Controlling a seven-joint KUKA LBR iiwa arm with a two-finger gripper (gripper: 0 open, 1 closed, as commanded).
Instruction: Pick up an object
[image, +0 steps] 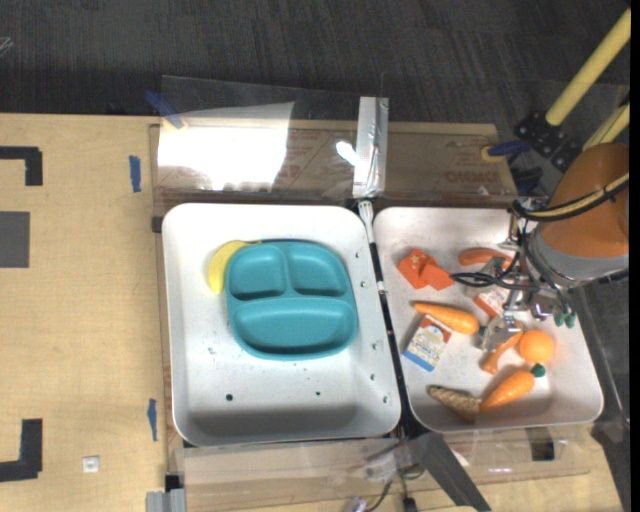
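From the overhead camera view, the table (80, 300) carries two shallow white bins side by side, and the right bin (590, 395) serves as the landmark here. To its left, sharing a wall, sits the left bin (190, 400), which holds a teal divided plate (291, 298) with a yellow object (218, 262) peeking out from under the plate's far-left edge. The arm (590, 205), grey with an orange band, comes in over the right bin's far-right corner, and the hand (503, 322) reaches down into the middle of that bin. Whether the hand is spread or pressed together cannot be told, since its tips are lost among the clutter beneath it. Inside the right bin, an orange block (421, 270) lies toward the far-left part, a long carrot (448, 317) lies across the middle-left, and a small white carton (427, 343) sits just nearer the camera than that carrot. An orange fruit (536, 346) rests at the right side of the bin, just beside the hand. A second carrot (508, 389) lies near the front wall, touching a brown cone-like piece (455, 401) at its left end. A reddish sausage-like piece (483, 256) lies near the far wall, beside the arm.
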